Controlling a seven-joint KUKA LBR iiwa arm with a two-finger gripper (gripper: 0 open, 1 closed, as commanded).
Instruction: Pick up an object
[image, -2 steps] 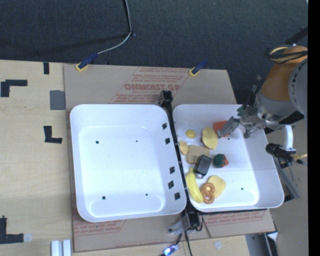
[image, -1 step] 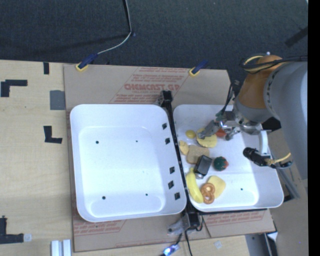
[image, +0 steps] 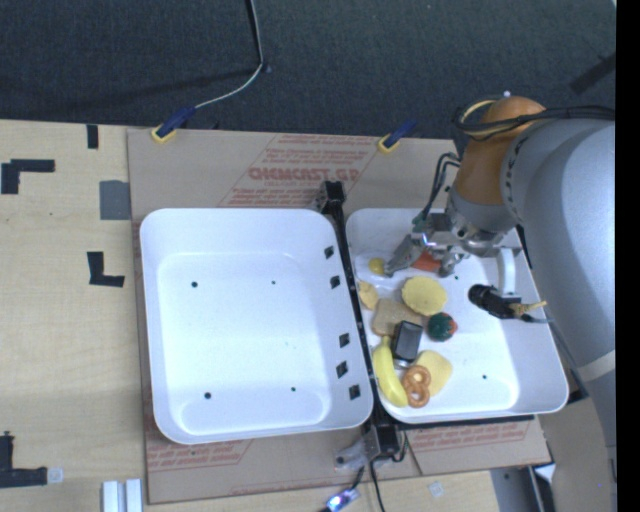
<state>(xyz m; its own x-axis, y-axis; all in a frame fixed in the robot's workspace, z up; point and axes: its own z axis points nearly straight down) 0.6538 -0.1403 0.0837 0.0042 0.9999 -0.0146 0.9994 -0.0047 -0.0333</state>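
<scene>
here the tool (image: 425, 252) hangs low over the right bin (image: 520, 385).

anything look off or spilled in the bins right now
Nothing is spilled or damaged. All the objects are crowded into the left side of the right bin, with the banana pushed against its left wall. The gripper hangs over the pile's top end.
</scene>
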